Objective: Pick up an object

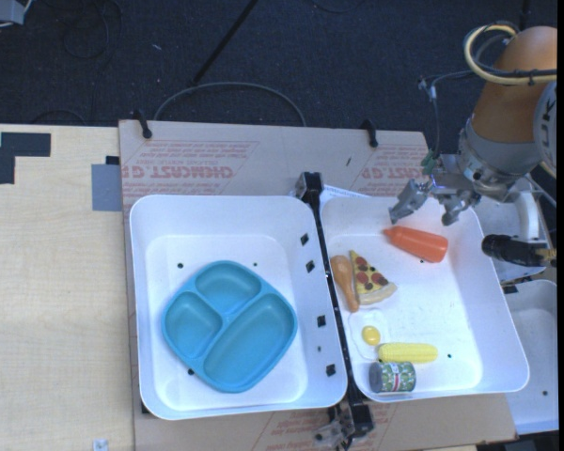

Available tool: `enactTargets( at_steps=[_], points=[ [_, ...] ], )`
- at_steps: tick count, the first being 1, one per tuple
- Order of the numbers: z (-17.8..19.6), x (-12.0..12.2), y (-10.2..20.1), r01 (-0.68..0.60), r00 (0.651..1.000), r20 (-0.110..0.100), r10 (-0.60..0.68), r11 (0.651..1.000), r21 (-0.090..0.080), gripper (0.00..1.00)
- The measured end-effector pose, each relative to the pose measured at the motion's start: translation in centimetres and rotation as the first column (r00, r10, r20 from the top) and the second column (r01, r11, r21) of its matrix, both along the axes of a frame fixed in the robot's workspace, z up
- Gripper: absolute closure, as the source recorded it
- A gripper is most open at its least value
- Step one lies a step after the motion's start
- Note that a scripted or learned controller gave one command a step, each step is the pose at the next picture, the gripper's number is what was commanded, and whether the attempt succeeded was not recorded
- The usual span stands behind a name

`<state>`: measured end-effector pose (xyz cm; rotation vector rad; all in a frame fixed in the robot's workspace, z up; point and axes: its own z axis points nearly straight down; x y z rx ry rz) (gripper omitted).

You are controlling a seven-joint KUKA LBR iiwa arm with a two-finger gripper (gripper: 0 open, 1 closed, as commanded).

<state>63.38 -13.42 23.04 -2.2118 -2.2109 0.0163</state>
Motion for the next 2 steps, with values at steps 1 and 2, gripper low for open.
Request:
enactTargets(
  at_steps=[1,2],
  points=[
    [0.6,0.2,0.0,-0.001,1.000,0.010,0.001,1.000,-0.001,0.00],
    [-6.0,0.5,0.3,-0.002,1.000,0.005,0.002,1.000,0.000,0.00]
  ],
)
